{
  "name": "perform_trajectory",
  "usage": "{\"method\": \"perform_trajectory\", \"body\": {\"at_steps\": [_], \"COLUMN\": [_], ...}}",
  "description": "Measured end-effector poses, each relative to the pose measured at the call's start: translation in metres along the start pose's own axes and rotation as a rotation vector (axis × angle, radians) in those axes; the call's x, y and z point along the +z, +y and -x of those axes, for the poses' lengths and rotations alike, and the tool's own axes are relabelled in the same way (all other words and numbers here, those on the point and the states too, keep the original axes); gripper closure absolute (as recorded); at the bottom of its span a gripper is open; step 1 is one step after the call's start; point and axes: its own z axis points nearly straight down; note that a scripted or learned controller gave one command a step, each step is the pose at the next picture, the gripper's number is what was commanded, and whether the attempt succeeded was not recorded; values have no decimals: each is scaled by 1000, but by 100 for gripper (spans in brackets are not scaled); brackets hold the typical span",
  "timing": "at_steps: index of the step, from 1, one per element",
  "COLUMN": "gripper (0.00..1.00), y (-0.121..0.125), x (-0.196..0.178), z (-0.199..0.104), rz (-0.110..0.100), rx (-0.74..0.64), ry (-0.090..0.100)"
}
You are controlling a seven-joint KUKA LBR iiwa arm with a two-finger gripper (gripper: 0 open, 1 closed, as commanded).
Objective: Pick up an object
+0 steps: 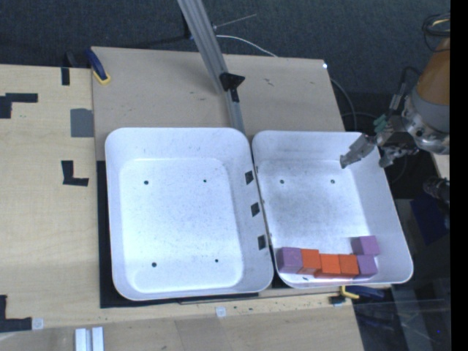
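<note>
Several small blocks lie in a row along the near wall of the right bin [380,196]: a purple block [291,258] at the left, orange blocks [325,262] in the middle, and two more purple blocks [366,254] stacked at the right. My gripper [371,155] hangs over the bin's far right rim, well away from the blocks. It is open, one grey finger [355,154] pointing into the bin, and nothing sits between its fingers.
The left bin [117,196] stands beside the right one. A slanted metal pole [207,39] rises behind the two bins. Blue-and-yellow clamps sit at the board's far left corner [99,69] and near the front edge [360,292]. Cables trail at the right.
</note>
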Motion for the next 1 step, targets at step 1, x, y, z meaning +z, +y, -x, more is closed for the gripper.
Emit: {"method": "perform_trajectory", "body": {"at_steps": [1], "gripper": [0], "y": [63], "x": [103], "z": [-83], "rz": [-7], "rx": [-6], "ry": [3]}}
